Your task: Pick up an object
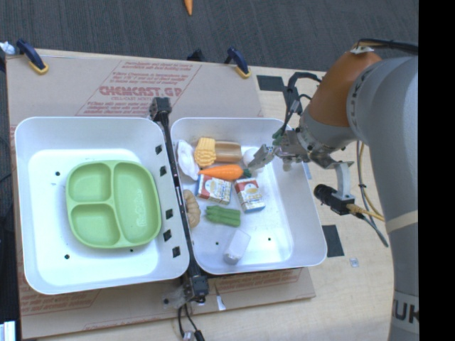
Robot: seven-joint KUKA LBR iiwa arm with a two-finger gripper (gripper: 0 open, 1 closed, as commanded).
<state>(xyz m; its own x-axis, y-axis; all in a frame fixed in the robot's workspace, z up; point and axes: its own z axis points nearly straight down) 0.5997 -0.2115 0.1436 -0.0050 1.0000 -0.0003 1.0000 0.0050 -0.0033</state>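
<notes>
While the grey arm [370, 112] with its orange band fills the right side of the camera view, its gripper [259, 156] hangs low over the right bin [302, 222], near that bin's far right part. How far the fingers stand apart cannot be told from this angle, and nothing is seen between them.

Well to the gripper's left lies the left bin [35, 212], bearing a green divided plate [114, 203]. Behind both bins, a brown cardboard sheet [142, 84] with red print lies under blue and yellow clamps [238, 61].

Just left of the gripper, almost at its tip, lies the carrot [222, 172], its green end towards the fingers. Beyond the carrot, further left and back, sit a bread roll [227, 150] and a yellow corn cob [205, 150], with a white crumpled thing [186, 159] at the bin's left wall. Below the gripper stand two small printed cartons [249, 195], one [215, 189] just under the carrot. Nearer the front lie a green bean pod [224, 216], a tan piece [191, 209] by the left wall, and a white cylinder [237, 246].

A small orange thing [188, 3] lies on the dark floor far behind the bench.
</notes>
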